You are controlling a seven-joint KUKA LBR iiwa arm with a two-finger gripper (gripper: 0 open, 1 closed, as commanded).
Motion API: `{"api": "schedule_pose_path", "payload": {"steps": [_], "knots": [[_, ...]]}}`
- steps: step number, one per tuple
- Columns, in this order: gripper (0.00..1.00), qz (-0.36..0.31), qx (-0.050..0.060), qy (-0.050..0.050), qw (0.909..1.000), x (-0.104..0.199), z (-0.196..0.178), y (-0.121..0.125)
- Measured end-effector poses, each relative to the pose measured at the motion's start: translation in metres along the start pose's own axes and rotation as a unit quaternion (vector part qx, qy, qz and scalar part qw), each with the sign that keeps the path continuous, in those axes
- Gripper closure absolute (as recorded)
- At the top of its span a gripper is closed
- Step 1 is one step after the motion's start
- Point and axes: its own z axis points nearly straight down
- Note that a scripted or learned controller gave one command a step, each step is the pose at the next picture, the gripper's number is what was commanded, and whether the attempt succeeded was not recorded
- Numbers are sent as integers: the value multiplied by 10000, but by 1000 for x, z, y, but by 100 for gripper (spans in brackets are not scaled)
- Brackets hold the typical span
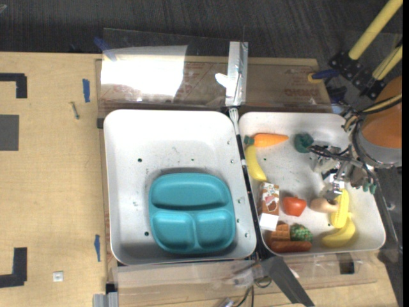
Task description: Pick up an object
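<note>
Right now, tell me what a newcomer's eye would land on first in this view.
First the big teal divided tray, lying alone in the left bin. Next the bright jumble of toy food in the right bin: an orange carrot at the far end, a yellow banana by the left wall, a red tomato in the middle. The gripper hangs over that bin's right side.

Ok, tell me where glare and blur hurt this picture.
Camera view: strong white glare on the clear plastic sheet behind the left bin washes out its surface; the gripper over the right bin is soft and cluttered, hard to read; the teal divided tray and carrot are evenly lit and sharp.
</note>
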Motion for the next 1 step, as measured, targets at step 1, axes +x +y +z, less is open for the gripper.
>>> {"api": "schedule_pose_path", "payload": {"steps": [1], "knots": [[0, 568, -4, 5, 9984, 56, 2, -15]]}}
